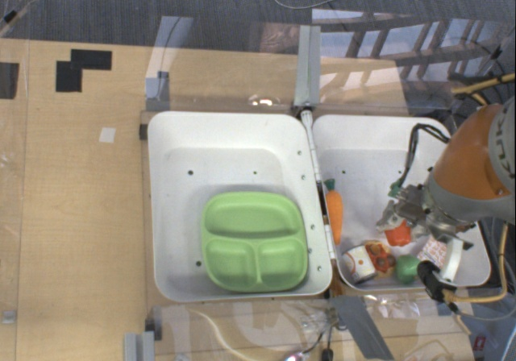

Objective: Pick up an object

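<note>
Camera view: my hand (405, 218) hangs low in the right bin; I cannot tell its state. A red toy (397, 234) lies just under it.

The arm (484, 162) comes in from the right edge, its broad orange band uppermost and the grey wrist section below it, tilted down and toward the left. A black cable loops from the band's upper left side down to the wrist. The hand (407, 218) hangs low at the wrist's left end, a cluster of grey metal parts pointing downward; its fingertips cannot be made out.
</note>
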Controlling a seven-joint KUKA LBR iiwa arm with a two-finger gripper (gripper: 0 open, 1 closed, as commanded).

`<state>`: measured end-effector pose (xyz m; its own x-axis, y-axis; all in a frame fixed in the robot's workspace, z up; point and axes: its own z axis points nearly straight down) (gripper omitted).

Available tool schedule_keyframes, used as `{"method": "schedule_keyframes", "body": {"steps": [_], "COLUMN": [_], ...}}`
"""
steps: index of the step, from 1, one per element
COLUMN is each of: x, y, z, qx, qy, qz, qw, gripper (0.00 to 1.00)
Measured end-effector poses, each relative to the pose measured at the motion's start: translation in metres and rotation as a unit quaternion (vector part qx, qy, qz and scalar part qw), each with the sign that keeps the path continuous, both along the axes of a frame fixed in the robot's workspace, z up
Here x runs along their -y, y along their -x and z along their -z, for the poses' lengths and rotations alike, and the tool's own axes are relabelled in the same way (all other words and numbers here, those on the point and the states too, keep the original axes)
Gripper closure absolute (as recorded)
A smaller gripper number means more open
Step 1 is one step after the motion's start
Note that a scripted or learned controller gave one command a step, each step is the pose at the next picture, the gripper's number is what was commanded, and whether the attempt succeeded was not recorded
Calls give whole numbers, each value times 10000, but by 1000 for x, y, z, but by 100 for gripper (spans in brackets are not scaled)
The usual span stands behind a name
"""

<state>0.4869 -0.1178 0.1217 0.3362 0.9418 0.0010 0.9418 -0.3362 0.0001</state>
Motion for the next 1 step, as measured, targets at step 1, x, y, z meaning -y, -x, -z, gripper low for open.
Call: {"method": "schedule_keyframes", "body": {"steps": [1], "x": [-48], "y": [-82], "z": [-63], "qx": [12], "qy": [6], "qz": [-459], "qw": [9989], "gripper": [100]}}
